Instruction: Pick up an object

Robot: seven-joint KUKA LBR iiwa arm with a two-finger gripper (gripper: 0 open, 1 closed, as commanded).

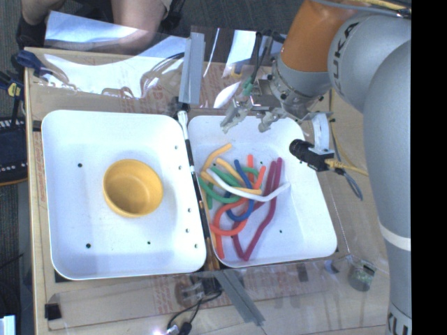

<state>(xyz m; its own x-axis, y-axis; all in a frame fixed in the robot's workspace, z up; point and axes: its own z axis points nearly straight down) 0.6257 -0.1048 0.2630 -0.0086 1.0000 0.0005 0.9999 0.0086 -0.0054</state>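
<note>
Left bin [70, 243] carries a yellow bowl [133, 187], sitting alone. Right bin [314, 222] has a tangle of coloured ropes [241, 194] in its middle. Above its far edge, the gripper [249, 119] hangs spread apart, nothing between the fingers.

Wooden bench [293, 302] on dark floor [14, 257]
</note>
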